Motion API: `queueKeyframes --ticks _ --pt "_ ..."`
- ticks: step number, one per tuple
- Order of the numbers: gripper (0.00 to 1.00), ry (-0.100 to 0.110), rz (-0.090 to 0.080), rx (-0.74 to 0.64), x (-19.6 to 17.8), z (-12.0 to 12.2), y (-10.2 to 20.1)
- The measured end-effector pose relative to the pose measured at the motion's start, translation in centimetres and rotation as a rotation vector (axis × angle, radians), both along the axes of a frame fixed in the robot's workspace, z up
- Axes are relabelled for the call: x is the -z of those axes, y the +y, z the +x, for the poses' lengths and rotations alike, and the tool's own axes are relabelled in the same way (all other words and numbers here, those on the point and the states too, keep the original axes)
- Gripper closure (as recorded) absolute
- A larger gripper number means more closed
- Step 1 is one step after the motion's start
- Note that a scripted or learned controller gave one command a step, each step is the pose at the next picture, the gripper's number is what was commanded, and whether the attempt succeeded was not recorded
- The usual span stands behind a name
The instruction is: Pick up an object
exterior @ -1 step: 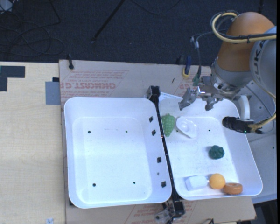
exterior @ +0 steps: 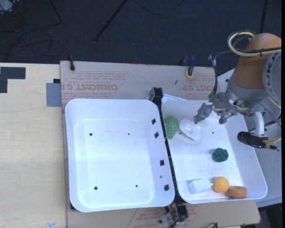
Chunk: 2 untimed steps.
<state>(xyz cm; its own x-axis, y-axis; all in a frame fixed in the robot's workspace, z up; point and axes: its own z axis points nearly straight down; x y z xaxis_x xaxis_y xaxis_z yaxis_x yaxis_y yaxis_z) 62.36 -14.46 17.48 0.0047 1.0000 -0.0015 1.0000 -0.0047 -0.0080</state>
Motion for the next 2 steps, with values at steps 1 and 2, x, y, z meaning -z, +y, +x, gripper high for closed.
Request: queueKeyframes --ticks 1,2 --pt "0.0 -0.004 0.0 0.0 -0.2 -2.9 -7.1" --pt "0.0 -0.005 0.004 -0.002 9.0 -9.3 -6.8"
